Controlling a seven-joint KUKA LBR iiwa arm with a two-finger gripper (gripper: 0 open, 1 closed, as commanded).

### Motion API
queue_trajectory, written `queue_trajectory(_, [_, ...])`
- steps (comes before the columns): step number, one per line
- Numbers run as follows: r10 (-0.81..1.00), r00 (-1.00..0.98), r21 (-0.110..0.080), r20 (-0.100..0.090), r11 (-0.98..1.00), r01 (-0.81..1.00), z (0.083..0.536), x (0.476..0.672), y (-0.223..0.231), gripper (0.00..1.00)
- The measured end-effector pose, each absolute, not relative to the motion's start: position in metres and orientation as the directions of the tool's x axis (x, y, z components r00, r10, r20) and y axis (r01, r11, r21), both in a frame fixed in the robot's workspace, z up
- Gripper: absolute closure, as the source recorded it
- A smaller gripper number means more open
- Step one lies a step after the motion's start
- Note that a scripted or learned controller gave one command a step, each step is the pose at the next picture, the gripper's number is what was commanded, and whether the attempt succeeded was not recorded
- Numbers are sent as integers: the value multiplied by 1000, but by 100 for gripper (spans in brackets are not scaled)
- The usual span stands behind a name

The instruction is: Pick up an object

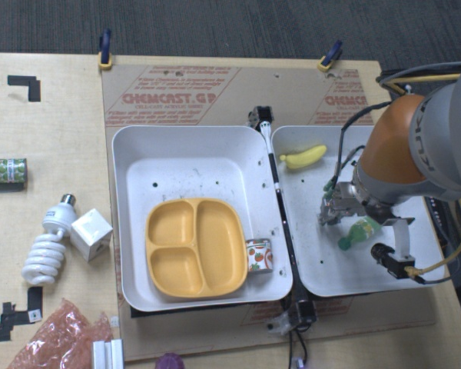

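In the right bin (315,275) a small green bottle (356,234) lies under the wrist of the arm. My gripper (334,212) is low in that bin, just left of the bottle and touching or nearly touching its near end. A yellow banana (303,157) lies at the bin's far left corner, apart from the gripper. The left bin (131,167) holds a yellow divided plate (195,247) and a small patterned can (259,256) beside the plate's right edge.
The arm's grey body and orange band (396,148) cover the right bin's right half. Outside the bins, on the bench at left, lie a white spiral bulb (46,246), a white cube (91,234), a green can (8,171) and a red mesh bag (58,337).
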State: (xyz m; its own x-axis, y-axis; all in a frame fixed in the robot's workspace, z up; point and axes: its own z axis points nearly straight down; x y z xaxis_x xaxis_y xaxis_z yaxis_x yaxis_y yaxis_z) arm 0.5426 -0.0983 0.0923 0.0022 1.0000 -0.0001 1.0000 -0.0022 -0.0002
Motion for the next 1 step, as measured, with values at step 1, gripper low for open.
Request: queue_trajectory(1, [1000, -2, 1, -1, 2, 1000, 93, 599, -123, 0])
